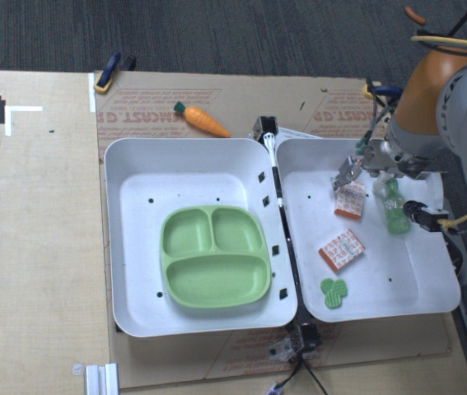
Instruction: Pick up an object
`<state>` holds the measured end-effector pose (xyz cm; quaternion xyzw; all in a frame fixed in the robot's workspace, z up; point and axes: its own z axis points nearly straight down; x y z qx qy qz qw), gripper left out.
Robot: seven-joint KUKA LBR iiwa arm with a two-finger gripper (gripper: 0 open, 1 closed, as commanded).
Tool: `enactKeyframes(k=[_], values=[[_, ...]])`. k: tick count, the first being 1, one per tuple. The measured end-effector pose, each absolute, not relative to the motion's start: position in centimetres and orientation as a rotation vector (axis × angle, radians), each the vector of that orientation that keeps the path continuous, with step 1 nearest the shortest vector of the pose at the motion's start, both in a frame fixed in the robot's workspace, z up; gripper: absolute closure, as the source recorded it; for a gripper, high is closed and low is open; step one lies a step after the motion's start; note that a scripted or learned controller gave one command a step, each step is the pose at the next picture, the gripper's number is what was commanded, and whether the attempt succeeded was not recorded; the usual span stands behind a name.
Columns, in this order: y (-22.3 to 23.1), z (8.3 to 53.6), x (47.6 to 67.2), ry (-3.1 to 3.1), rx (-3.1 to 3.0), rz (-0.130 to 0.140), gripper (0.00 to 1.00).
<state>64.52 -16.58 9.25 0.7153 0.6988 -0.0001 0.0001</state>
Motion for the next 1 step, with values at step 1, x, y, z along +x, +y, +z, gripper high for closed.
enactKeyframes(k=[1], values=[[-16.60, 10.25, 64.55, 2.197, 2.243, -0.002, 1.00]])
